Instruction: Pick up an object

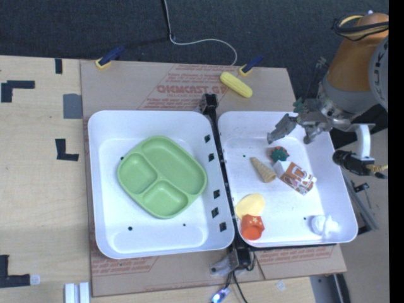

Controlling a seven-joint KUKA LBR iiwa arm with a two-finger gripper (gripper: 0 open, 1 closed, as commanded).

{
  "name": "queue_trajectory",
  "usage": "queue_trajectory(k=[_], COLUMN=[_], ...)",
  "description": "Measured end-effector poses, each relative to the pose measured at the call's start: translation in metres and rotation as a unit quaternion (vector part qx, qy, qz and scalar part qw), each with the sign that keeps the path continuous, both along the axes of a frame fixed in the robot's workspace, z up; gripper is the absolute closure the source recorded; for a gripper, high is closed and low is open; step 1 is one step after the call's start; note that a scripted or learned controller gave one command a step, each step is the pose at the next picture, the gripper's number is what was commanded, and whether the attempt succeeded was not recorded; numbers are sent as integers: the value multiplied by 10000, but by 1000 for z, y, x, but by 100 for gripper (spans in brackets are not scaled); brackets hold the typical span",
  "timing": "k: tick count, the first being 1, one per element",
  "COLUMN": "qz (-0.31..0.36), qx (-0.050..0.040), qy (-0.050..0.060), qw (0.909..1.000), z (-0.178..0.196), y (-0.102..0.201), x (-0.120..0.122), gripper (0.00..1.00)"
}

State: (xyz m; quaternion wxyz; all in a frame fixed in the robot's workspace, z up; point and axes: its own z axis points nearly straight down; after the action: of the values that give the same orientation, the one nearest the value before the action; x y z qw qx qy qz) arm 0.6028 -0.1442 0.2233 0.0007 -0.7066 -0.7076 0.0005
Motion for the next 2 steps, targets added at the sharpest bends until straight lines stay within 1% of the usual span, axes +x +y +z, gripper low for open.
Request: queue_trajectory(k=[1, 2], qz=[-5, -2], qx=[-17, -13], qy=[-21, -15], qw=[10000, 10000], z=[-143, -128], y=[-25, -24], x=[-7, -7], gripper=[0, 100])
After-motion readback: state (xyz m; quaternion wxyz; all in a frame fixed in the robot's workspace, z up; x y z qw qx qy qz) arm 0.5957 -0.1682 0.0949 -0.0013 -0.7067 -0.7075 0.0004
